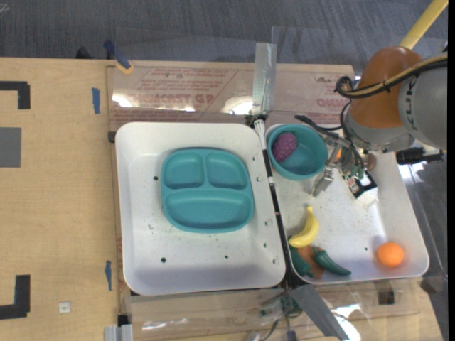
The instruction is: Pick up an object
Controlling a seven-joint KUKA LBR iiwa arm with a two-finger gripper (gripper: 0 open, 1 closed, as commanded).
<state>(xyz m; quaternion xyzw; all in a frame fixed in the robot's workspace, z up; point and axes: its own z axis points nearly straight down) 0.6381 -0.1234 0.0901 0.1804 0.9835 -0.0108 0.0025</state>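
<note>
Camera view: gripper (340, 170) hangs beside teal bowl (298, 151).

Both bins (142, 261) white w/ dark specks. Left bin: teal divided plate (207, 190). Right of plate: teal bowl (302, 155) w/ purple grapes (285, 145). Below bowl: yellow banana (306, 229), green/orange veg (318, 261), orange ball (390, 254). Arm (398, 98) grey w/ orange band. Bench (57, 204) tan.
</note>
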